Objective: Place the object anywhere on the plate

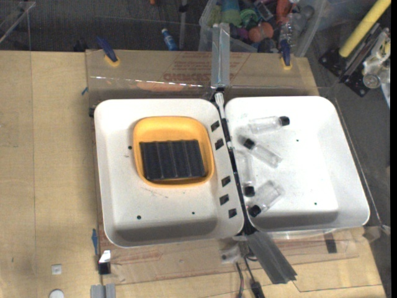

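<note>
Two white bins sit side by side on the desk point(43, 166), and the action is all in what lies inside them. In the left bin point(111, 166) there is an orange plate point(170, 129), roughly square with rounded corners, and on it rests a dark ribbed tray point(172, 160) that covers most of its lower half. Over to the right bin point(322, 166): three clear vials with black caps lie on its floor, all on their sides. The top vial point(267, 124) sits in the upper middle of the frame, cap pointing right. Just below it the middle vial point(260, 152) lies at a slant, cap toward the upper left, near the divider point(229, 166) between the bins. The bottom vial point(263, 197) lies lower down, close to the divider, cap at the lower left. None of the vials touches the plate; all three are well apart from it, across the divider. The fingers' state cannot be told.
</note>
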`<state>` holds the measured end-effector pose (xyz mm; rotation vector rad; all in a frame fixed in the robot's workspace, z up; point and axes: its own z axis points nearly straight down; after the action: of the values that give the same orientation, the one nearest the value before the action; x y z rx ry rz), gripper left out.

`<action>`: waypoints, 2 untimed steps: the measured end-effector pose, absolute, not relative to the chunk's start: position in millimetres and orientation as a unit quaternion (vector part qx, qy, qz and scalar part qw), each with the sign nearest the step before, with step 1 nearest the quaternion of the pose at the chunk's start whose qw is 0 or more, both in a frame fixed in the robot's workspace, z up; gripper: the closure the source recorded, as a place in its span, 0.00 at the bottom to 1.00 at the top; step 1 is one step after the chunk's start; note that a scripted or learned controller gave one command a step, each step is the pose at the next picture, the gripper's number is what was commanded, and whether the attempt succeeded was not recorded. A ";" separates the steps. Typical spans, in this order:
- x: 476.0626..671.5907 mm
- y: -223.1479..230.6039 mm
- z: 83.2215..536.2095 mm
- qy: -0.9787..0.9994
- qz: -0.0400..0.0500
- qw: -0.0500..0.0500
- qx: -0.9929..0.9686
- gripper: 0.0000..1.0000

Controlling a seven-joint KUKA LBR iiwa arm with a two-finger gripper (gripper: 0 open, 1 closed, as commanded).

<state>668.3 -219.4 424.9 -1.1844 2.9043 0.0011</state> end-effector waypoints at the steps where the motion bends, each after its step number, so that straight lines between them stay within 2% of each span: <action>1: 668.3 -220.5 435.7 0.859 -0.001 0.005 -0.512 1.00; 2: 667.9 -221.1 436.2 0.746 -0.001 0.004 -0.666 1.00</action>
<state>667.9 -221.1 436.2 -2.0881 2.3362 -0.0036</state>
